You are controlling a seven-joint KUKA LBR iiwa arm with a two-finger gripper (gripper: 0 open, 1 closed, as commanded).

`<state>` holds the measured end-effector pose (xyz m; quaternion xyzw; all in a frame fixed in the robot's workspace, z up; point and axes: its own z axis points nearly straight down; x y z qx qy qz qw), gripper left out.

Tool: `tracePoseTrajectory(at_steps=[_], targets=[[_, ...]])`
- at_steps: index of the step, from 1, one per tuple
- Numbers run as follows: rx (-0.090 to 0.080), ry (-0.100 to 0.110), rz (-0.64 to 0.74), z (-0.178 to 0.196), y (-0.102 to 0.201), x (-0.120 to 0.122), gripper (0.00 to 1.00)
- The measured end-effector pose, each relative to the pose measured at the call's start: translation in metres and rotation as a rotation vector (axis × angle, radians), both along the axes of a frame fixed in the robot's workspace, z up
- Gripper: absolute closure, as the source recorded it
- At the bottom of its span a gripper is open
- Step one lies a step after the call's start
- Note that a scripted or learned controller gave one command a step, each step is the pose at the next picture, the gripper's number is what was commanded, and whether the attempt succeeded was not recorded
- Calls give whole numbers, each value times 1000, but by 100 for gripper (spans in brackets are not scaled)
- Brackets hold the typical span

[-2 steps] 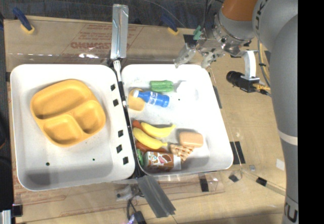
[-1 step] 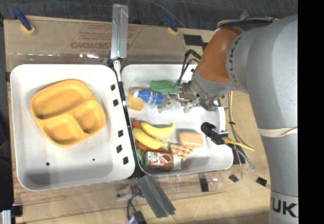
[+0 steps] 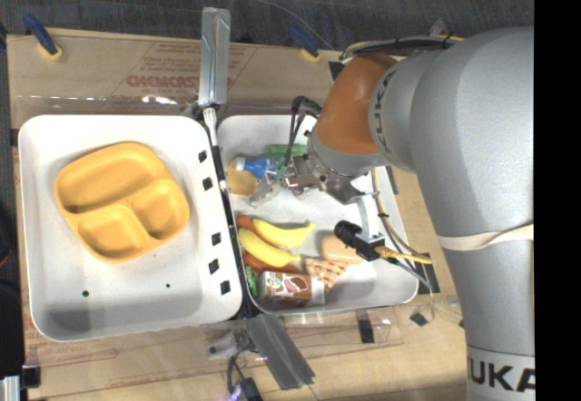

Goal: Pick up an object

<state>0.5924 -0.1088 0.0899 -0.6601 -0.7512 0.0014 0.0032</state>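
The right bin holds several toy foods. Two yellow bananas lie in its middle, with an orange carrot-like piece at their left end. A brown labelled jar lies on its side near the front wall. A tan waffle-like piece sits right of the bananas. At the back left are a tan round thing, a blue item and a green item. My gripper is low in this bin, right beside the blue item and just above the bananas.
In the left bin rests a yellow divided tray. A metal divider bar runs between the bins. The big grey arm covers the right bin's right side. Blue clamps hold the bench's far edge.
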Motion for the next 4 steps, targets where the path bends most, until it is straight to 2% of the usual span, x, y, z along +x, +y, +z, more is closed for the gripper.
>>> tracePoseTrajectory(at_steps=[1, 2, 3, 4], targets=[[-3, -8, -121, 103, 20, -29, 0], [-2, 1, -118, 109, 20, -30, 100], [-3, 1, -117, 109, 20, -30, 0], [-2, 1, -67, 37, -17, 46, 0]])
